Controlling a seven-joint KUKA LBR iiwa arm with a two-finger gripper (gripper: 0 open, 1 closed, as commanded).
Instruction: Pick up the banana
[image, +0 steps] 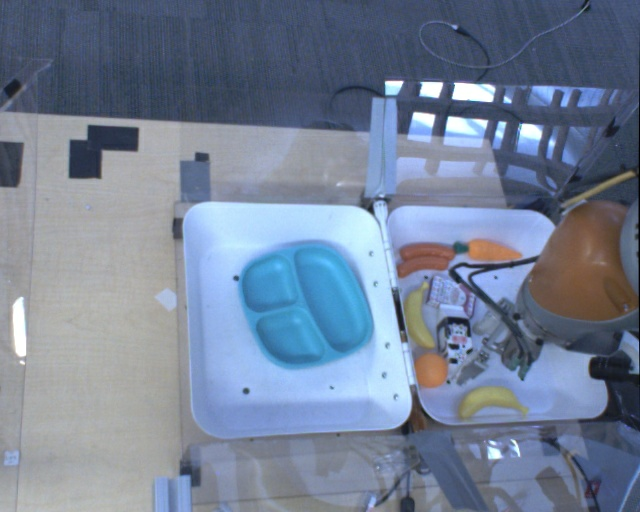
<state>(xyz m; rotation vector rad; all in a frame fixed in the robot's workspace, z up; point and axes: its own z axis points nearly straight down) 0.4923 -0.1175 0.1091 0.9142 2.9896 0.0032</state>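
A yellow banana (492, 402) lies near the front wall of the right bin (575, 400). A second yellow, banana-like piece (417, 320) lies along that bin's left wall. My gripper (497, 348) hangs low over the middle of the right bin, just above and behind the front banana and apart from it. The arm's orange band (585, 265) covers the bin's right side.
The right bin also holds two red sausages (425, 259), a carrot (492, 250), an orange ball (432, 371), a printed packet (450, 294) and a small black-and-white item (458, 340). A blue divided plate (305, 303) sits in the left bin (215, 400).
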